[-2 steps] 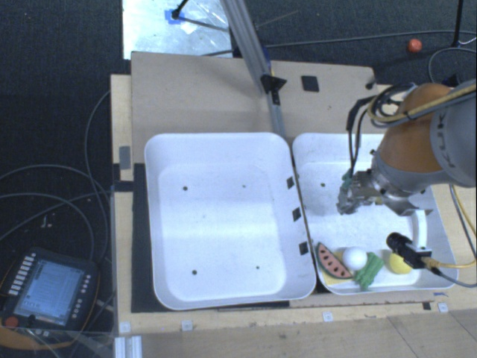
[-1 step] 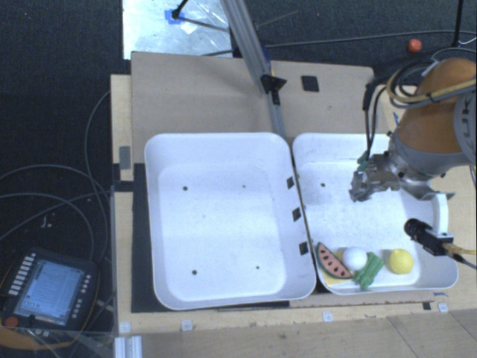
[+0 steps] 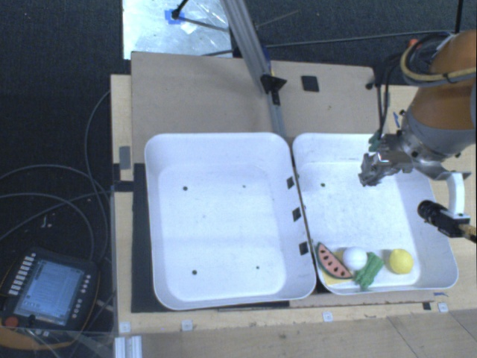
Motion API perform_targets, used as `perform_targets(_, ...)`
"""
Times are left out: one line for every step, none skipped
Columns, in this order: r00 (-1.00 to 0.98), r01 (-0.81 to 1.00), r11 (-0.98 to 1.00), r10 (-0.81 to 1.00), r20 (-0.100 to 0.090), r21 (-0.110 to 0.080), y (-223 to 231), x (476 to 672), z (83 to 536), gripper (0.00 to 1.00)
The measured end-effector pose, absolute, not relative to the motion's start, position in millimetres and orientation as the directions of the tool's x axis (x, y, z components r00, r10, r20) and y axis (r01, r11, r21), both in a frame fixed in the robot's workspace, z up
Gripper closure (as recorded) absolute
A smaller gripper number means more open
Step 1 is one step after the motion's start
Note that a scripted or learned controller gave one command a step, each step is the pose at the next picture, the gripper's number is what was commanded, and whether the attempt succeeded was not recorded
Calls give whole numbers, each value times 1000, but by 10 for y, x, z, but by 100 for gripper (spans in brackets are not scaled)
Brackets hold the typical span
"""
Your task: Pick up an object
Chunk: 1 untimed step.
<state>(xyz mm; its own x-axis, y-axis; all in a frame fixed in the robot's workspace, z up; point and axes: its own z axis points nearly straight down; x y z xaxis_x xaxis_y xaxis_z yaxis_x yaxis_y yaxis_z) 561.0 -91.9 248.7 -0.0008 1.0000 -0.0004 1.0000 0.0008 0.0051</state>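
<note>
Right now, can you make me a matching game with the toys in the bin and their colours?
Things:
1. watermelon slice
2. ball
3. round fruit
4. leafy toy

Colours:
A. yellow
B. green
C. red with a green rim
D. white

Pairs: 1-C, 2-D, 3-A, 4-B. All four lie along the near edge of the right bin.

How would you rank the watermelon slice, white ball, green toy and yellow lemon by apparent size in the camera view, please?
1. Watermelon slice and green toy: look much alike, so unranked.
2. Yellow lemon and white ball: nearly equal, too close to separate.
</note>
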Motion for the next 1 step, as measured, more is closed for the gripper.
perform_targets(-1, 1000, 1, 1000, 0, 5, -919, 5618, 3001, 100)
